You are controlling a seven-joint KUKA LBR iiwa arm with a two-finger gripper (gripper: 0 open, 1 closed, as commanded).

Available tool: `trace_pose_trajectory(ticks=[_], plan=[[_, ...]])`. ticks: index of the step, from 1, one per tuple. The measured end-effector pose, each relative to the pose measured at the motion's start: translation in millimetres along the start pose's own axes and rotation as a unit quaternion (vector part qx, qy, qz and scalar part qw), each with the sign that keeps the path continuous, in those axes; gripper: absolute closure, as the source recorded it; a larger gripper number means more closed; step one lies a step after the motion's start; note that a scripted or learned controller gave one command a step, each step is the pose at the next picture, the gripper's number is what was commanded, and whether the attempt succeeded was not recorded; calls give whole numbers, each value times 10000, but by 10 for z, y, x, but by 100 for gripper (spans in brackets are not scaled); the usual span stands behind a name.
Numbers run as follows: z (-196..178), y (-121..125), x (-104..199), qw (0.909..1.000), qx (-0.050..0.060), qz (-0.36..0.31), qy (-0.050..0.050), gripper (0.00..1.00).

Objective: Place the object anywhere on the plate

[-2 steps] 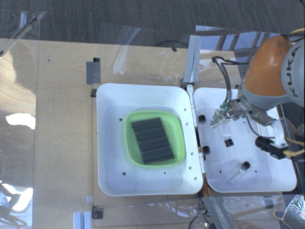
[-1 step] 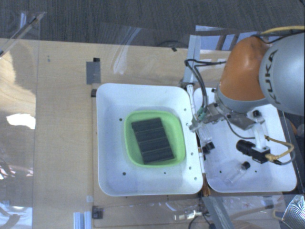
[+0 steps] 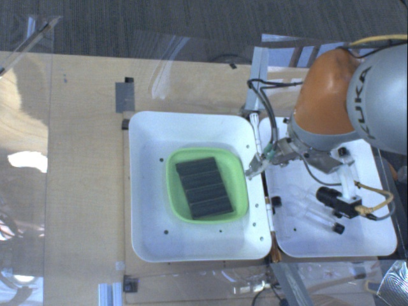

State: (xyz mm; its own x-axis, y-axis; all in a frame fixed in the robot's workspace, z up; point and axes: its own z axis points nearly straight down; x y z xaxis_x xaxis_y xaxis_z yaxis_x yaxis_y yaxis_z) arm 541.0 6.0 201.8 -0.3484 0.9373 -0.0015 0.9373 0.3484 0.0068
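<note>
Dark grey ribbed rectangular block (image 3: pixel 203 188) lies on the lime-green square plastic plate (image 3: pixel 237 199) in the left white bin (image 3: pixel 146 234), its long axis slanting from upper left to lower right. The claw (image 3: pixel 255 166) hangs just right of the plate's rim, apart from the block; whether it is parted, I cannot tell.

— What is that green plate (image 3: pixel 174 190) made of?
— Smooth plastic with a slight sheen; the dark ridged block (image 3: pixel 203 188) on it looks matt, perhaps rubber or foam.
— And the bins?
— The left bin (image 3: pixel 146 171) and right bin (image 3: pixel 376 234) are glossy white plastic, on a pale, matt wooden surface (image 3: pixel 76 171).
— The arm (image 3: pixel 347 94)?
— Satin grey and orange shell.
</note>
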Motion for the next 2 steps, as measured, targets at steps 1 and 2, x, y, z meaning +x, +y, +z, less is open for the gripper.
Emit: trace_pose_trajectory(ticks=[1, 2], plan=[[-618, -285, -378, 9996, -11, 264, -11, 0], [-924, -839, -787, 9959, -13, 908, -20, 0]])
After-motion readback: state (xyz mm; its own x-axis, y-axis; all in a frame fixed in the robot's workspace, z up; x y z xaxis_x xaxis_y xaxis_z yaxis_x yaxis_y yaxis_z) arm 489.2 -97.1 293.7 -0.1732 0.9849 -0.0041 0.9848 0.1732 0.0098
